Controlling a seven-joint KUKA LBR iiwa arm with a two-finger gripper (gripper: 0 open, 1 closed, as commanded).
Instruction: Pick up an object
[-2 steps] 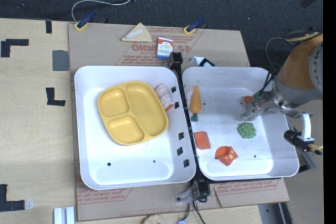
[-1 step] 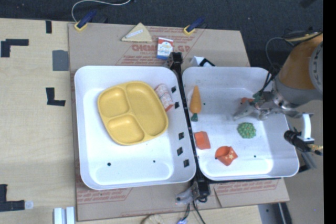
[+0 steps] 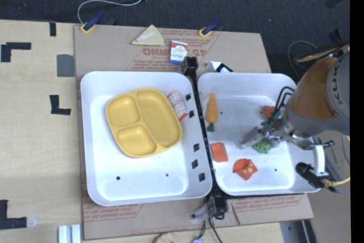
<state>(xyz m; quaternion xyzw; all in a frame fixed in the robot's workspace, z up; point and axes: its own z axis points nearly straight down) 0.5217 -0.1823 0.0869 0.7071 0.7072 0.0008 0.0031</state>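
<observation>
beside leafy green toy (image 3: pixel 263 147), end effector (image 3: pixel 254 136)

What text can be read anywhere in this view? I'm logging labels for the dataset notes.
Red printing on the cardboard sheet under the bins: too blurred and partly covered to read.
Small red and white box above the bins: printing too small to read.
Lettering on the arm at the right edge: cut off, not readable.
Nothing else bears text.
</observation>
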